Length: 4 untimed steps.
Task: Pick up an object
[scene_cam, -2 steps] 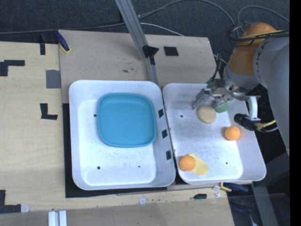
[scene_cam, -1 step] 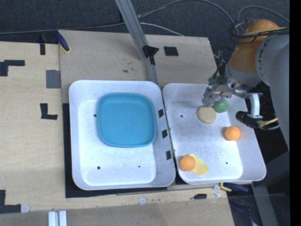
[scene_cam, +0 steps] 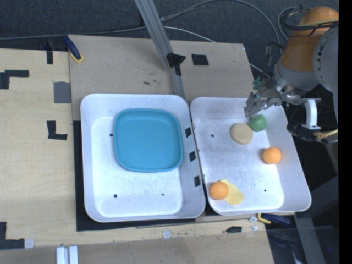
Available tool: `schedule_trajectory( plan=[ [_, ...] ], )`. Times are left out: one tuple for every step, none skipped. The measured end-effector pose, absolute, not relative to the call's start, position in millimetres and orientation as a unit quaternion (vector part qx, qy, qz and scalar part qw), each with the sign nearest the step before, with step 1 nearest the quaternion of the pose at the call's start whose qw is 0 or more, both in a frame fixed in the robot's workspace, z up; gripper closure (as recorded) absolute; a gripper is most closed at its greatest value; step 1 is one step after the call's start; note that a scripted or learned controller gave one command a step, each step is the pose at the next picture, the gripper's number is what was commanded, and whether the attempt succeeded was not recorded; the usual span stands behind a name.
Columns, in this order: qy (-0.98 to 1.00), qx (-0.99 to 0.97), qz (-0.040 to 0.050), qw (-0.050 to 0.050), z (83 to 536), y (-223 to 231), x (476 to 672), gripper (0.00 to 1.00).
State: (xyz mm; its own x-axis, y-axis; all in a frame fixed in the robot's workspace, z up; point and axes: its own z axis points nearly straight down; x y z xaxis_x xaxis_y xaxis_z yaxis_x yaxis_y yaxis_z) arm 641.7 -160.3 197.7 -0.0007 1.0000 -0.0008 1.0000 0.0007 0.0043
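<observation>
The gripper [scene_cam: 254,110] is poised directly above the green ball [scene_cam: 257,123] near the right bin's [scene_cam: 291,199] far edge, beside a beige disc [scene_cam: 241,133]; its closure cannot be judged.

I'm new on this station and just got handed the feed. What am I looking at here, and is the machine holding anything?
One camera looks down at a slant on a bench with two white bins. The grey and orange robot arm reaches in from the right; its hand sits over the right bin, right at a green ball. I cannot tell if it grips it. Beside the ball lies a beige round piece; also two orange balls and a yellow piece. The left bin holds a blue plate.
</observation>
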Motion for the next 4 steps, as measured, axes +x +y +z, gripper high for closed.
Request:
schedule_trajectory(
  plan=[
    [0.707, 0.707, 0.0003, 0.0, 211.7, -160.2, 641.9, 1.0],
    [0.709, 0.705, 0.0007, 0.0, 217.9, -100.5, 638.4, 1.0],
    [0.709, 0.706, 0.0, -0.001, 211.9, -54.7, 643.6, 1.0],
    [0.709, 0.705, 0.0003, -0.001, 214.9, 5.6, 639.1, 1.0]
  ],
)
